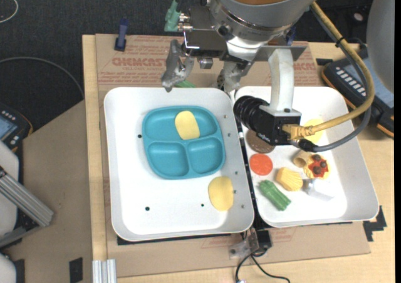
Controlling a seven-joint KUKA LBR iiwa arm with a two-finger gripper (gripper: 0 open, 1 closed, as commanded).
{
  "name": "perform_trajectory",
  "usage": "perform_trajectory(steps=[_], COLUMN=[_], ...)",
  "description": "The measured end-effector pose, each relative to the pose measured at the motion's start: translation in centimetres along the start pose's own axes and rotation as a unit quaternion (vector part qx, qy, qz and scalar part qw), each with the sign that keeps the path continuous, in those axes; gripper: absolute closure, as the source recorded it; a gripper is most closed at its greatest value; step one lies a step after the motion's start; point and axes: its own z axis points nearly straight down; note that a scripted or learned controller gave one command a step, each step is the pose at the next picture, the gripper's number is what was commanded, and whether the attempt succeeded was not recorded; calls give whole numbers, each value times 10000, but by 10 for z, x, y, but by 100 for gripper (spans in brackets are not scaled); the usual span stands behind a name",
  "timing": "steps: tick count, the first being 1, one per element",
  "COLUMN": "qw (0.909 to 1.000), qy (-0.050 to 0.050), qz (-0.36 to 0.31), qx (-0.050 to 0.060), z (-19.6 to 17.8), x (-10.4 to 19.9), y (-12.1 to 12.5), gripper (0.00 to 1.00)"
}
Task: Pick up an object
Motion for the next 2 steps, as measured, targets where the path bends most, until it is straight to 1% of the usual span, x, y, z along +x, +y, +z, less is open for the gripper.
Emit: perform_trajectory(steps=[1,2], qw=[9999,10000], qy=[-46,-18], qz=[22,11], qx=[95,38], z=[76,61], x=[-14,-12], y=[-2,-1], gripper=[0,100])
